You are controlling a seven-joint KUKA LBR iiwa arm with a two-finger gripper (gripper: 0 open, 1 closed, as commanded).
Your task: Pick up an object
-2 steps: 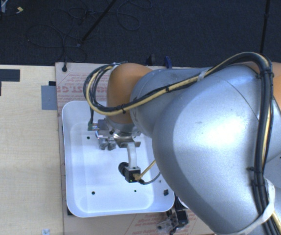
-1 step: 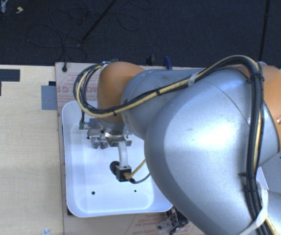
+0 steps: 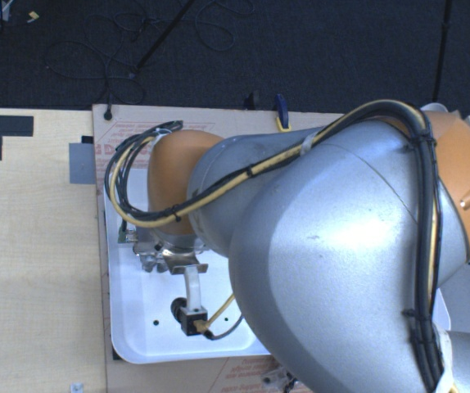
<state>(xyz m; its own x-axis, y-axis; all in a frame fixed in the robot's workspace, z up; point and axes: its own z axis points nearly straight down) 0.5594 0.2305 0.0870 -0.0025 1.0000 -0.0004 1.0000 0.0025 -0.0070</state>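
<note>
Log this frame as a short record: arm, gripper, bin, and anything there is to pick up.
arm: grey arm reaches in from the right and covers most of the view
orange band: orange band sits above the wrist, over the left bin
gripper: gripper is over the left bin; open or shut cannot be told
left bin: white; only its near-left corner is uncovered
objects to pick: none can be made out; the arm hides most of the bin
held object: none seen

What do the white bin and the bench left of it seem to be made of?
White bin: probably moulded plastic, smooth and faintly glossy, with a rounded corner. Bench: likely light wood or board, matt, pale tan.
</note>
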